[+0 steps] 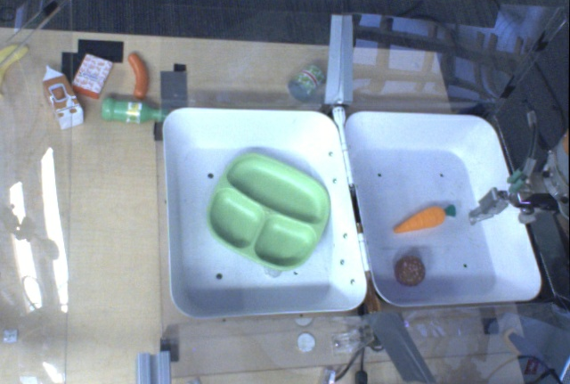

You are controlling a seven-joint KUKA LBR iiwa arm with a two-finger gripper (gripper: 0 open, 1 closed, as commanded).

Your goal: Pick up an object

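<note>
An orange toy carrot (pixel 422 218) with a green top lies in the right bin (pixel 419 142), near its middle. A small brown round piece (pixel 410 270) sits just in front of the carrot. A green divided plate (pixel 269 208) rests in the left bin (pixel 183 195). My gripper (pixel 500 202) hangs at the right bin's right side, low over the floor. It is to the right of the carrot and apart from it, and nothing shows in its grasp.
Behind the left bin, on the wooden bench, lie a green bottle (pixel 129 111), a red sausage (pixel 137 75) and two small cartons (pixel 62 97). A small jar (pixel 307 81) stands by the metal post between the bins.
</note>
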